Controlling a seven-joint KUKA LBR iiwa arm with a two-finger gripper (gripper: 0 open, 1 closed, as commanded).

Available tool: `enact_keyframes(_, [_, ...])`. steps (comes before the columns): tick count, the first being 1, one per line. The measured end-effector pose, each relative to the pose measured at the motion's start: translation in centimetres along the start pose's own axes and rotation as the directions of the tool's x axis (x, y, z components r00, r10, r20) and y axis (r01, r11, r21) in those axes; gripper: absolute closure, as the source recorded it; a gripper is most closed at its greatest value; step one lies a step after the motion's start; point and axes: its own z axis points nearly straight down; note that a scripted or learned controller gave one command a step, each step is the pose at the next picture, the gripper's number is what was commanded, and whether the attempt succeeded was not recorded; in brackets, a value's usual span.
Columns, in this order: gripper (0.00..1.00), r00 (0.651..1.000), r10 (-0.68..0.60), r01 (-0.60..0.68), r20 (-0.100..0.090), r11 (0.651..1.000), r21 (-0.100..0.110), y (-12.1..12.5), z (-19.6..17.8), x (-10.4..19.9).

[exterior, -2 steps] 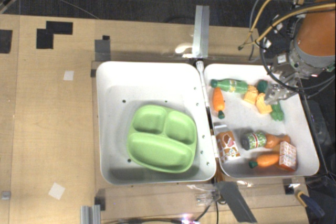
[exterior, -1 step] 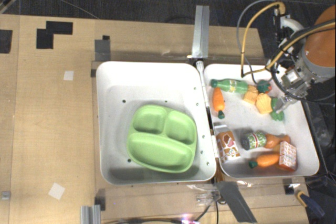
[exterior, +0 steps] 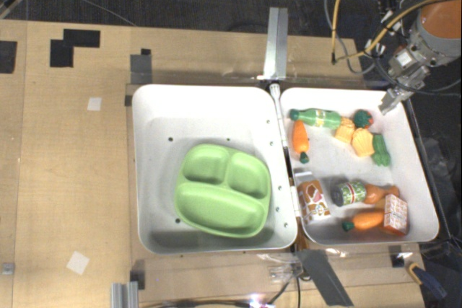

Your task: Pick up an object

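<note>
Hovering at the right bin's [exterior: 422, 177] far right corner, the gripper [exterior: 390, 102] grips nothing visible; its opening cannot be told. Toy foods lie below, a bottle [exterior: 316, 117] and carrot [exterior: 299, 138] nearest the divider.

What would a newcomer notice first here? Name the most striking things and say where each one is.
The big green tray with three compartments, lying alone in the left bin, catches the eye first. Next comes the right bin, crowded with toy food: a green bottle along its far side, a carrot near the divider and a can toward the front. The gripper hovers over that bin's far right corner.
</note>
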Motion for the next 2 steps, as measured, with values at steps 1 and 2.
enact_keyframes(1, [1.0,0.842,-0.539,0.539,0.006,0.842,-0.005,0.1,7.8,-0.3])
enact_keyframes(2, [1.0,0.855,-0.519,0.519,-0.003,0.855,-0.001,-0.4,-0.7,-1.0])
